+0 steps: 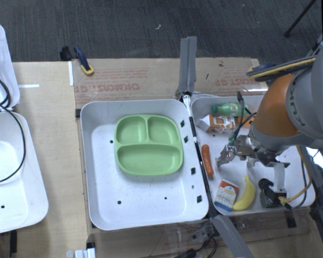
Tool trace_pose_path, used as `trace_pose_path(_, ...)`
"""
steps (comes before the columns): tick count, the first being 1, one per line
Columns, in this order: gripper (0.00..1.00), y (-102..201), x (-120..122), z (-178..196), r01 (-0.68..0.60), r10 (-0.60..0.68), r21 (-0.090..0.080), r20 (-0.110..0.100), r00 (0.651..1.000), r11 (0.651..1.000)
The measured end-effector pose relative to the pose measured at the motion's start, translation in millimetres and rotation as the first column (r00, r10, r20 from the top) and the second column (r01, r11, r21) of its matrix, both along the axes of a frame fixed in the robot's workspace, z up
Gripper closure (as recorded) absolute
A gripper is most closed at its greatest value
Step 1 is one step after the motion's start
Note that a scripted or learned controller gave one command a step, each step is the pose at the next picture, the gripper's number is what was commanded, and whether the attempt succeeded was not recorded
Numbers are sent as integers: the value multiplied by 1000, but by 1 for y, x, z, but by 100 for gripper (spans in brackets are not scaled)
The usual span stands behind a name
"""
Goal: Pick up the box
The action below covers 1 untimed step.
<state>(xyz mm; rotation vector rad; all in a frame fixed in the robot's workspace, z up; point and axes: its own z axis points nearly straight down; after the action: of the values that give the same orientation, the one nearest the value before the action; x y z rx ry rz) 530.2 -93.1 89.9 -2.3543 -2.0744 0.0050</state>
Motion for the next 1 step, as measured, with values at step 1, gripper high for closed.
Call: trace_pose_path(1, 0, -3, -41, 0, -48, 48, 0, 0, 999, 999)
